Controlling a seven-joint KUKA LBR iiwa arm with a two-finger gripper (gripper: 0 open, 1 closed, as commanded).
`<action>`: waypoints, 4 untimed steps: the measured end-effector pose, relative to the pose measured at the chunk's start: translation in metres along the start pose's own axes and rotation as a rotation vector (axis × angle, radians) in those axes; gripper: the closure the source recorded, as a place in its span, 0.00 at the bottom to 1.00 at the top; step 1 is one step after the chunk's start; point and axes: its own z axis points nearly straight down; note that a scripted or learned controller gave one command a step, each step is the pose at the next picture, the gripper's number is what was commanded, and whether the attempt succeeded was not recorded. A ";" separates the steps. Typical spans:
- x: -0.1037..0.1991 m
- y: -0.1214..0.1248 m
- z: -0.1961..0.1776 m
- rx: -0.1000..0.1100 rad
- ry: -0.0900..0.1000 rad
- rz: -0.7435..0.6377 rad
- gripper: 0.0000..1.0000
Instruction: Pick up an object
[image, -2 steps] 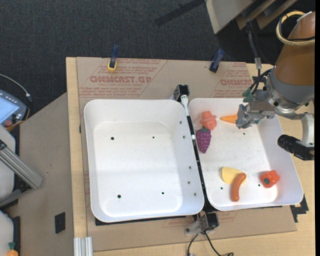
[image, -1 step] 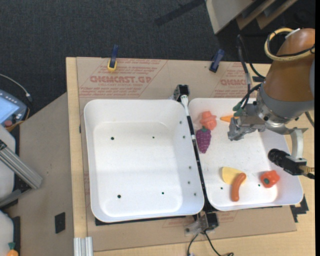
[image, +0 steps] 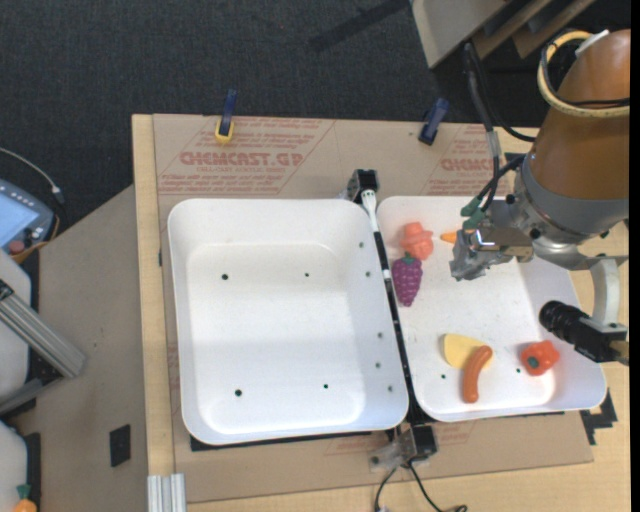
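Several toy foods lie in the right bin (image: 510, 330). An orange piece (image: 417, 240) sits near the bin's far left corner, with a purple grape bunch (image: 407, 279) just in front of it. A yellow wedge (image: 457, 350) and an orange-red sausage (image: 475, 372) lie toward the near edge, and a red tomato-like piece (image: 539, 358) rests at the near right. My gripper (image: 468, 262) hangs over the far middle of this bin, to the right of the orange piece and the grapes. A small orange bit (image: 448, 238) shows just beside the gripper body.
The left bin (image: 200, 330) lies beside the right one, separated by a black divider strip (image: 388, 300). Both bins rest on a cardboard sheet (image: 290, 150) held by blue and yellow clamps (image: 227, 118) at the far edge. A black cylinder (image: 580, 330) juts over the right bin's edge.
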 end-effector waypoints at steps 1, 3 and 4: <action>0.077 -0.017 -0.092 -0.005 0.002 -0.004 1.00; 0.093 -0.012 -0.083 0.014 -0.004 0.010 1.00; 0.142 -0.010 -0.157 -0.003 0.002 0.000 1.00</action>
